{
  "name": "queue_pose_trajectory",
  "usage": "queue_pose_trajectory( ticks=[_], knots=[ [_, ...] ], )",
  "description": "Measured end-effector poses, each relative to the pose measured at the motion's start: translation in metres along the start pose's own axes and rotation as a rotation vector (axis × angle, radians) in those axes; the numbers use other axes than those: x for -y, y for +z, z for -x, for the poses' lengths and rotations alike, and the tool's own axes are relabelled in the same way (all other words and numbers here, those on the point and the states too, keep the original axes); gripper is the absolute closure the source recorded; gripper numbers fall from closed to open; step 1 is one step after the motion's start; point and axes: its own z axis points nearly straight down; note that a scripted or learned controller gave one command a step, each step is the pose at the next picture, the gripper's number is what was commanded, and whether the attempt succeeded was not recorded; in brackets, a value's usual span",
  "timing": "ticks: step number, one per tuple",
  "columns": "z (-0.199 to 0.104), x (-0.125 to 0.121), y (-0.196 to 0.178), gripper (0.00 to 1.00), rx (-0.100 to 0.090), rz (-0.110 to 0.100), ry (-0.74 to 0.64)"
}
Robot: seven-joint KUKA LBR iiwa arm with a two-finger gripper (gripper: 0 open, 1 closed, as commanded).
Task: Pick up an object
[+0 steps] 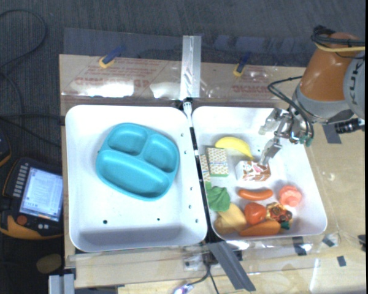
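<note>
Gripper (268, 154) hangs over the right bin (316, 192), fingertips just above a small white carton (253, 171); whether it grips is unclear.

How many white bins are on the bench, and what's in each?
2. The left bin holds a blue divided plate. The right bin holds a heap of toy food, including a yellow banana, with the gripper above it.
</note>
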Motion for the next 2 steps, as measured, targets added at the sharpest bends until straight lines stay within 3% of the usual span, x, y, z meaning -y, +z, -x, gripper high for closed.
queue_pose_trajectory(
  ticks=[1, 2],
  knots=[
    [-0.012, -0.050, 0.026, 0.00, 0.030, 0.008, 0.125],
    [-0.053, -0.013, -0.044, 0.00, -0.001, 0.001, 0.008]
  ],
)
